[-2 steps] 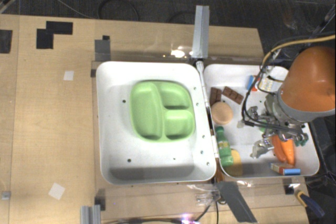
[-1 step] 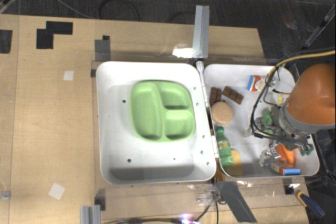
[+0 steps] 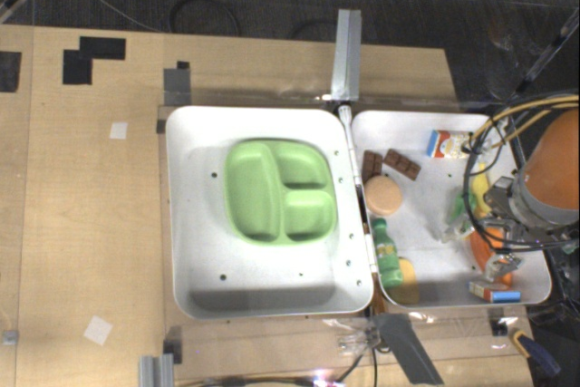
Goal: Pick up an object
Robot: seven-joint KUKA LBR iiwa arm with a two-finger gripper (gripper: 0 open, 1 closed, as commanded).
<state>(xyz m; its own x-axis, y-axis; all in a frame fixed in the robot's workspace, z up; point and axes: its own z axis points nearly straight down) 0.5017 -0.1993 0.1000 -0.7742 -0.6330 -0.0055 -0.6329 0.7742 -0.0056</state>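
Observation:
The right bin (image 3: 421,119) holds several small items. Two brown chocolate pieces (image 3: 401,163) lie near its back left, with a round tan bun (image 3: 382,193) in front of them. A green bottle (image 3: 384,247) lies along the left wall, with a yellow piece (image 3: 405,270) beside it. A red, white and blue carton (image 3: 444,143) sits at the back. My gripper (image 3: 500,266) is low over the bin's front right corner, above an orange carrot-like item (image 3: 478,246) and just behind a small red and blue box (image 3: 496,291). The arm hides part of a yellow banana (image 3: 478,193).
The left bin (image 3: 195,195) holds a green divided tray (image 3: 276,190). The arm's orange band (image 3: 555,163) and black and yellow cables (image 3: 507,127) hang over the right bin's right side. A metal post (image 3: 347,50) stands behind the gap between the bins.

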